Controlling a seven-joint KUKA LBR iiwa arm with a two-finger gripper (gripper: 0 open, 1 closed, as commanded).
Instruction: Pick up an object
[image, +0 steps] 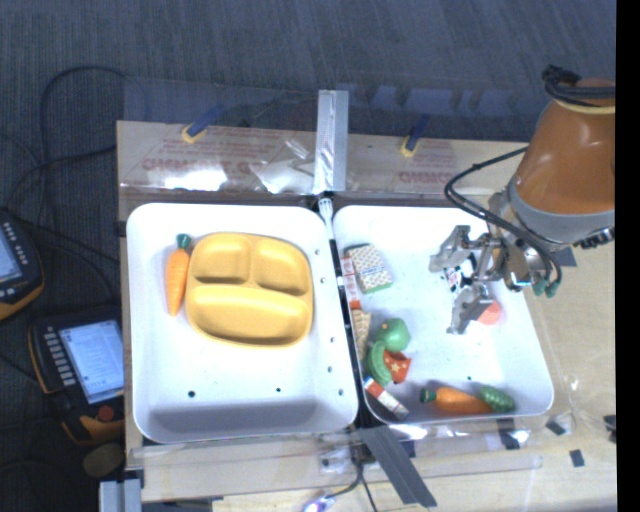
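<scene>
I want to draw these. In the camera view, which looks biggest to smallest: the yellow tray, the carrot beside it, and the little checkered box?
1. Yellow tray, by far the largest.
2. Carrot, long and thin, lying at the tray's left.
3. Checkered box in the right bin, smallest, though not much smaller than the carrot.

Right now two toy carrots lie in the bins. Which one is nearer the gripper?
The carrot in the right bin, along its near wall, is nearer the gripper. The other carrot lies in the left bin beside the yellow tray.

The left bin (145, 400) lies on the surface (590, 400); a black cable (60, 150) and a handheld screen device (80, 360) are nearby.
</scene>
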